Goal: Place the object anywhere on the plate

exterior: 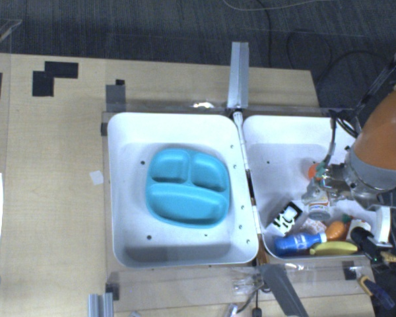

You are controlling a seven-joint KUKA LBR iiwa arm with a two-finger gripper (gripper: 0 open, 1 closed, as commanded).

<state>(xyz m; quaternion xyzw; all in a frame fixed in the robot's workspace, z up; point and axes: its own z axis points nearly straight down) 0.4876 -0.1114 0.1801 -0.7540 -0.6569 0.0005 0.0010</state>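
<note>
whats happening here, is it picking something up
A grey robot arm with an orange band reaches in from the right over the right-hand white bin. Its end effector sits low among a small heap of items at that bin's near edge: a blue bottle, a yellow banana-like piece, a black and white item and something orange. Whether it has gripped anything cannot be told. The blue divided plate lies in the left bin, with nothing on it yet.

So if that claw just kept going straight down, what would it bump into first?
Probably the small clear jar with a white label lying in the right white bin, directly beneath the gripper; depth is hard to judge from above.
</note>
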